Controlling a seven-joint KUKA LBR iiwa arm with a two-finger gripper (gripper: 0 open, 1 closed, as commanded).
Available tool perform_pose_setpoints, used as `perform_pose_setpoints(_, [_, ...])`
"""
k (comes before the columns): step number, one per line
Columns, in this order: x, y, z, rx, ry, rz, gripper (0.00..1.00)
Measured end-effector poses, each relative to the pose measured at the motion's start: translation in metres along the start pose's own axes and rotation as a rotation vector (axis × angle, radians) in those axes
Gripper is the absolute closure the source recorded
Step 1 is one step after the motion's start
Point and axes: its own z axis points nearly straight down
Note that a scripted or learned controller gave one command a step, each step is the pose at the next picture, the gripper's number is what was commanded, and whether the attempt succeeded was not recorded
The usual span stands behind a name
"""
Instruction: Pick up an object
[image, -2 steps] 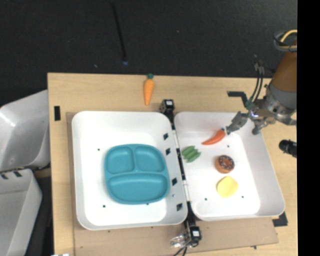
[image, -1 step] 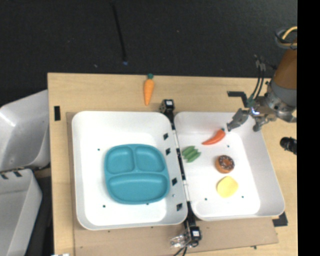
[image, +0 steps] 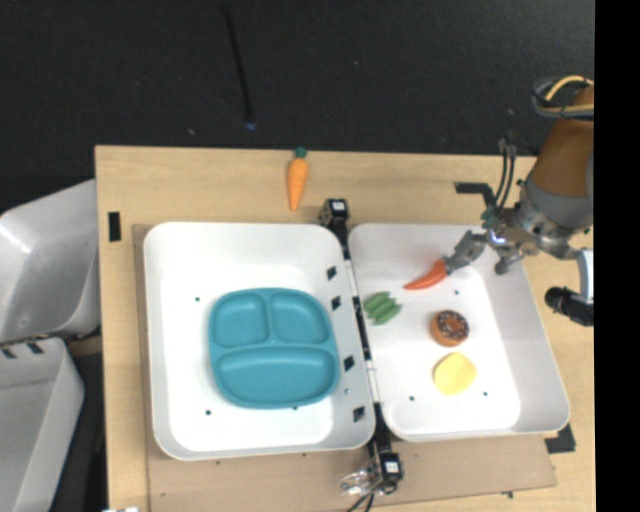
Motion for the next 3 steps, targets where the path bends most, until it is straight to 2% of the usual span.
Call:
perform_pose_setpoints(1, [0.009, 0.002, 0.055, 0.001, 0.001, -0.003, 0.00])
perform_pose_setpoints(2, [0.008, 0.002, 0.082, -0.001, 0.000, -0.002, 0.00])
perform_pose_setpoints(3, [0.007, 0.003, 0.069, -0.007, -0.003, -0.003, 1.00])
